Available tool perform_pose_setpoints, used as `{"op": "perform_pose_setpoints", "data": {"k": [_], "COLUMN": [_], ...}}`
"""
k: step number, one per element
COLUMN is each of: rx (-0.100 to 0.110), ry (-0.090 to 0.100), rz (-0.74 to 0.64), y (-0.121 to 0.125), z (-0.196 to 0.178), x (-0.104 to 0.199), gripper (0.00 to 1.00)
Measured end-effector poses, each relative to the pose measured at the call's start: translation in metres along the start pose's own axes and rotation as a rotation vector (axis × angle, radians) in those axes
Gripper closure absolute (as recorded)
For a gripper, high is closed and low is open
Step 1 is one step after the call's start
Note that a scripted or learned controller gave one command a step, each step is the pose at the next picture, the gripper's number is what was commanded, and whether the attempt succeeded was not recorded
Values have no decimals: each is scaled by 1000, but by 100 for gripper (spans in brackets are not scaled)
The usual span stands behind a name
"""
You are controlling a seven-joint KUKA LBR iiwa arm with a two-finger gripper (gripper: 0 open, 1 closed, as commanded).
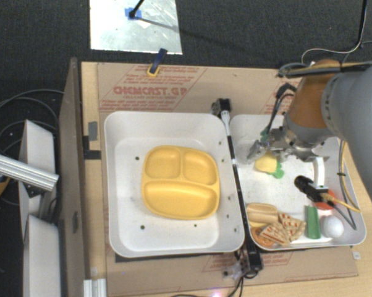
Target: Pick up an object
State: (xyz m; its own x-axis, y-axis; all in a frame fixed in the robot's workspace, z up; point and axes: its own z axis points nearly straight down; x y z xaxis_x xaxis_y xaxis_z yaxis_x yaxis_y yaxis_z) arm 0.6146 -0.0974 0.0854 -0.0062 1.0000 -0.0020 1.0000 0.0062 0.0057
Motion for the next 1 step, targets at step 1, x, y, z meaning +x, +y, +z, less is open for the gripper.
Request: {"op": "perform_pose_setpoints", "data": {"k": [1], "rx": [1], "ry": [1], "rz": [0], "y": [0], "z": [-11], "x": [-1], "gripper": [100]}}
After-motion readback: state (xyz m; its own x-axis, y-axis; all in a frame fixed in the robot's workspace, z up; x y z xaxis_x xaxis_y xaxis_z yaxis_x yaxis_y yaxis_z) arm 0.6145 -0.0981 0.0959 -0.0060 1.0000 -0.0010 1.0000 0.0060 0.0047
